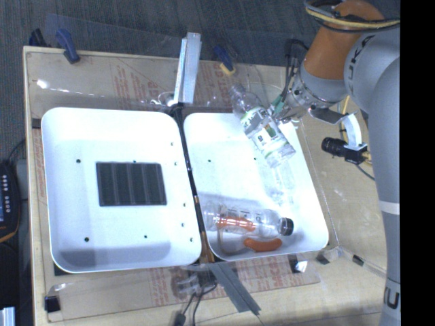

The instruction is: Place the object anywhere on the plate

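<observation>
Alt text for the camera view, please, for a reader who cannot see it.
A grey robot arm reaches in from the right, its gripper at a clear plastic bottle above the right white bin. A second clear bottle and an orange object lie at that bin's near edge; the left bin holds a dark ridged plate.

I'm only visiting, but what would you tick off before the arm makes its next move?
1. Dark ribbed plate lies uncovered in the left bin: ok.
2. Hand is at the clear bottle, far corner of the right bin: ok.
3. Clear bottle firmly gripped: cannot tell.
4. Black-capped bottle and orange piece lie away from it: ok.
5. Clear bottle on the plate: not ok.
</observation>
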Robot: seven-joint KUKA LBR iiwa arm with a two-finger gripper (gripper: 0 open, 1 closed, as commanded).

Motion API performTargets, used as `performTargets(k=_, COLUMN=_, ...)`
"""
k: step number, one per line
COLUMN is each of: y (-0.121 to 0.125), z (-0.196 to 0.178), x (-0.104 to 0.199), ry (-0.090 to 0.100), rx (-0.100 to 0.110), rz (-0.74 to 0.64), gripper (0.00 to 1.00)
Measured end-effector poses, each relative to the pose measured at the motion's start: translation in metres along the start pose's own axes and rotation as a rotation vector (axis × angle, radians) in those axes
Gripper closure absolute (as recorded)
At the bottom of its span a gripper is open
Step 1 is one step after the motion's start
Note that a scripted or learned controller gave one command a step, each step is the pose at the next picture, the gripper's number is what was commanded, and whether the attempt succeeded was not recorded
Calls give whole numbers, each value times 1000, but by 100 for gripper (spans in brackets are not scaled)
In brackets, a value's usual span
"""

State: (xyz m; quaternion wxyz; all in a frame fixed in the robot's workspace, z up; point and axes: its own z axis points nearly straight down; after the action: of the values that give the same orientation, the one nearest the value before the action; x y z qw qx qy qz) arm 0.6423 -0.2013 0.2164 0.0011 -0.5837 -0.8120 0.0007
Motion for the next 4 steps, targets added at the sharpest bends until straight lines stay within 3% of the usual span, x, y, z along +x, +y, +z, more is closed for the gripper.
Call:
performTargets(k=1, y=-8, z=-15, x=87, ry=0, rx=1, rz=90, gripper=100)
performTargets(k=2, y=-29, z=-23, x=166, ry=0, rx=2, rz=34, gripper=100)
performTargets(k=3, y=-8, z=27, x=243, ry=0, rx=6, rz=192, gripper=100)
performTargets(k=4, y=17, z=0, x=181, ry=-1, rx=0, rz=-45, gripper=100)
